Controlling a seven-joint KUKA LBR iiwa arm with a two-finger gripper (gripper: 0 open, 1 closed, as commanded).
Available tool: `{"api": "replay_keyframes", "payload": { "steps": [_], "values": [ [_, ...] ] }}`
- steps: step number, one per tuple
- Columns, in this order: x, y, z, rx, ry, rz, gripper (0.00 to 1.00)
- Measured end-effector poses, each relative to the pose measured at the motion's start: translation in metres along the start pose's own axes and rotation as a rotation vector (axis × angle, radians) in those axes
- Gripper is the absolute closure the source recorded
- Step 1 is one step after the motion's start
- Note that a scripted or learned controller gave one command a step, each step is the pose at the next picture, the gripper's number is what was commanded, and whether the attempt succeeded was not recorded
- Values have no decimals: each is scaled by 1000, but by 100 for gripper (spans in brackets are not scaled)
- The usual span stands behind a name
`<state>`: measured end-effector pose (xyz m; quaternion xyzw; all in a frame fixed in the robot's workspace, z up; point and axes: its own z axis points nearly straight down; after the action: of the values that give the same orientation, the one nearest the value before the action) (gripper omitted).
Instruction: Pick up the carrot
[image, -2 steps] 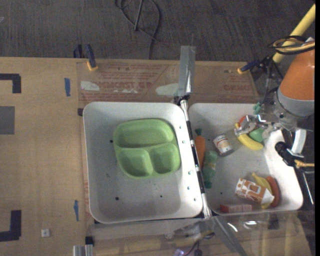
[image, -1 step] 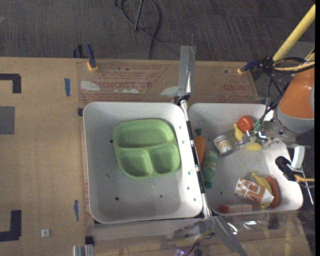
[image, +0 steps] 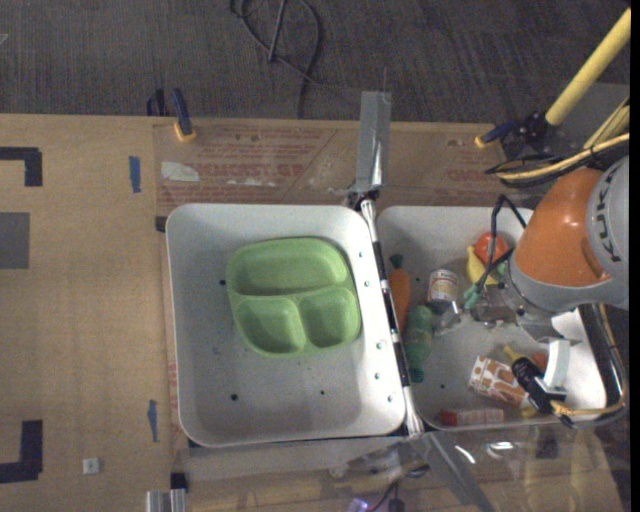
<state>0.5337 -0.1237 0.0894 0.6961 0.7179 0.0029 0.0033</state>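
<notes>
The carrot (image: 400, 290), likely light, stiff and smooth, lay along the right bin's (image: 590, 400) left wall above a green bottle (image: 418, 335), best pinched across its middle, while the gripper (image: 490, 305) hovered nearby, its state impossible to tell

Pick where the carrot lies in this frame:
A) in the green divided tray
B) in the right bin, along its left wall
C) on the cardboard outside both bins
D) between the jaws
B: the carrot lies in the right bin, along its left wall, just above a green item.
</notes>
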Motion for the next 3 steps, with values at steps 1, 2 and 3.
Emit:
{"api": "replay_keyframes", "payload": {
  "steps": [1, 2, 3],
  "values": [
    [-33, 10, 0, -3, -1, 91, 0],
    [-50, -31, -43, 9, 0, 228, 0],
    [-50, -30, -52, 7, 0, 228, 100]
  ]
}}
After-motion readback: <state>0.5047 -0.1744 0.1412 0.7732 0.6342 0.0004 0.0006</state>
